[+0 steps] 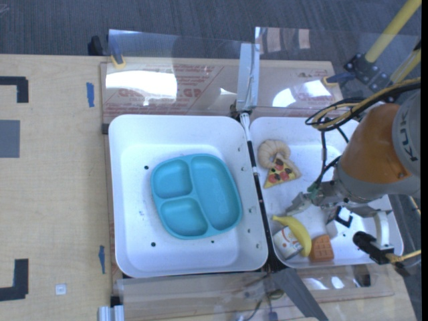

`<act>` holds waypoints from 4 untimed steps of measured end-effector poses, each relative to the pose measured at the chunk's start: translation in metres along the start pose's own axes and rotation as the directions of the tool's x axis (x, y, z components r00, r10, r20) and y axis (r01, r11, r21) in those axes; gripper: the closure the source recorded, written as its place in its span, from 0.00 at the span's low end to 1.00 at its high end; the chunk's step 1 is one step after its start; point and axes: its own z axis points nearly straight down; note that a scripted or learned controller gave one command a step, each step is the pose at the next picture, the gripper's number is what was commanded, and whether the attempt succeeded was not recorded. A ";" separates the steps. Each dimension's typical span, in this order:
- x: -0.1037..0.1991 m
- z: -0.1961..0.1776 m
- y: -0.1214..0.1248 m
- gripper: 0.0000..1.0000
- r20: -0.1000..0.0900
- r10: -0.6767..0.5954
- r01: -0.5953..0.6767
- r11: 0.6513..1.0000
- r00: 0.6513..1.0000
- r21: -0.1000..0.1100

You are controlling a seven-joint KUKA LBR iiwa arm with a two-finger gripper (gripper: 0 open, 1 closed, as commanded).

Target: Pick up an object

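Below, the gripper (306, 202) hung over the right bin (314, 154), its grip impossible to tell. Just beneath it lay a banana (296, 231); a pizza slice (281, 172) sat above. "KU" showed on the arm (382, 154).

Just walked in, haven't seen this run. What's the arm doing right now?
The arm is over the right bin, its gripper low among the toy food there: a pizza slice, a croissant, a banana, a waffle and a small white cup. Nothing shows between its fingers, so no pick yet. The left bin holds a blue divided plate.
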 end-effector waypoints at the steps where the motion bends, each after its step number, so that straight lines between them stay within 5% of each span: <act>1: 0.011 0.001 0.084 0.00 0.000 0.104 -0.104 0.995 0.995 -0.001; 2: -0.002 0.002 0.118 0.00 0.002 0.474 -0.474 0.880 0.880 0.003; 3: -0.002 -0.008 0.117 1.00 0.006 0.473 -0.473 0.881 0.881 0.008; 4: -0.001 -0.008 0.118 0.00 0.006 0.472 -0.472 0.881 0.881 0.007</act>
